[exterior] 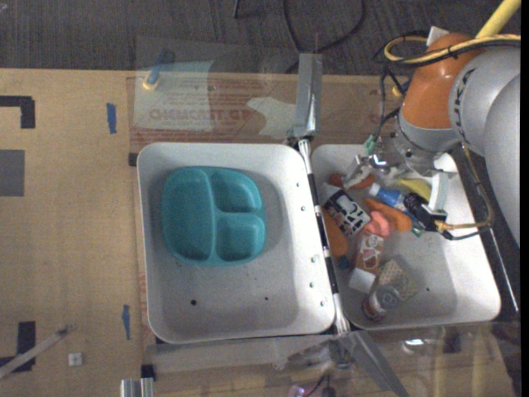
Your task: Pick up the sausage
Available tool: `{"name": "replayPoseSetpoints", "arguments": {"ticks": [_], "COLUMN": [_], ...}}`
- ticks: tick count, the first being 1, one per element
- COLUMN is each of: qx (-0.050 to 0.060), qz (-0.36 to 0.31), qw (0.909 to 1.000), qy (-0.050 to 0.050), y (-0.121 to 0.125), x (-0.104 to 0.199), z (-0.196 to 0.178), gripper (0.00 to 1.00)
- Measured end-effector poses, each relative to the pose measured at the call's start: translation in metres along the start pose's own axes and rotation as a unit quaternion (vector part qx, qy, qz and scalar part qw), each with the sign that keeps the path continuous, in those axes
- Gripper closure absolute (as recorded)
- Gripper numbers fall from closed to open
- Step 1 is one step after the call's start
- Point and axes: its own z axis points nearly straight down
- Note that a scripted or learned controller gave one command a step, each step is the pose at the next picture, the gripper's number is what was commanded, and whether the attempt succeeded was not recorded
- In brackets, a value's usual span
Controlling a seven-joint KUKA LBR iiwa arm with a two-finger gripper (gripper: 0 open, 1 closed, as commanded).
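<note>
– Gripper (369, 165) first: where does it sit?
– Low over the far left part of the right-hand shallow white plastic bin (475, 300), under the grey arm's orange band (431, 98). Whether it is open or closed, I cannot tell; metal and cables blur together there.
– And the sausage?
– I take it to be the smooth orange-brown elongated piece (335, 236) lying along that bin's left wall, near the gripper but apart from it. Just beside it lies a glossy black-and-white printed carton (348, 213), then a soft-looking salmon-pink lump (388, 222), and nearer the front a round metal can (382, 298).
– The other bin?
– The left white bin (223, 304) holds a matte teal plate with three moulded compartments (213, 215), lying flat.
– What is underneath it all?
– A tan board bench (66, 238) with blue tape strips and black marks; a clear plastic sheet (207, 98) lies behind the bins, and beyond is dark carpet with a looped black cable (324, 31)
</note>
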Motion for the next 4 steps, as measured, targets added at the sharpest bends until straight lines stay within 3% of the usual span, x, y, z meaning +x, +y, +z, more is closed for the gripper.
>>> {"name": "replayPoseSetpoints", "arguments": {"ticks": [1,2,3,4], "qx": [0.002,0.002,0.002,0.001], "qz": [-0.031,-0.031,-0.031,-0.076], "qw": [0.9995,0.9995,0.9995,0.9971], "qy": [0.000,0.000,0.000,-0.001], "y": [0.007,0.007,0.007,0.007], "x": [0.002,0.002,0.002,0.011], "z": [0.019,0.008,0.008,0.018], "gripper": [0.00,1.00,0.00,0.00]}}
